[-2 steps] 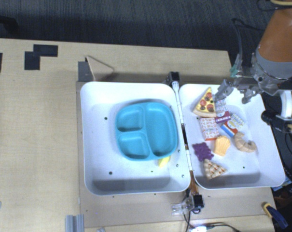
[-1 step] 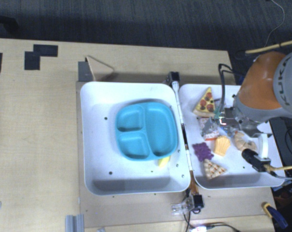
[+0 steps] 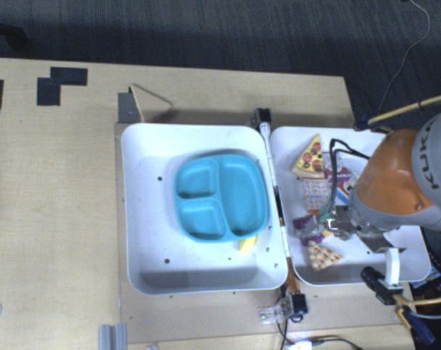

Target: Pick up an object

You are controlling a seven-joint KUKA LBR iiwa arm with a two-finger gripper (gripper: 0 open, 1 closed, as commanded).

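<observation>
- My arm [image 3: 395, 181] hangs over the right bin [image 3: 417, 268], near the bench's right edge; I cannot tell the pincer's state.
- Pizza-slice toy [image 3: 323, 254] lies by that bin's front wall: looks light, rigid, flat. I'd pinch across its narrow sides.

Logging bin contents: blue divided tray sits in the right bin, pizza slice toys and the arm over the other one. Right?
Not quite. The blue divided tray sits in the left bin, as the camera view shows. The pizza slice toys and the arm are over the right bin.
</observation>
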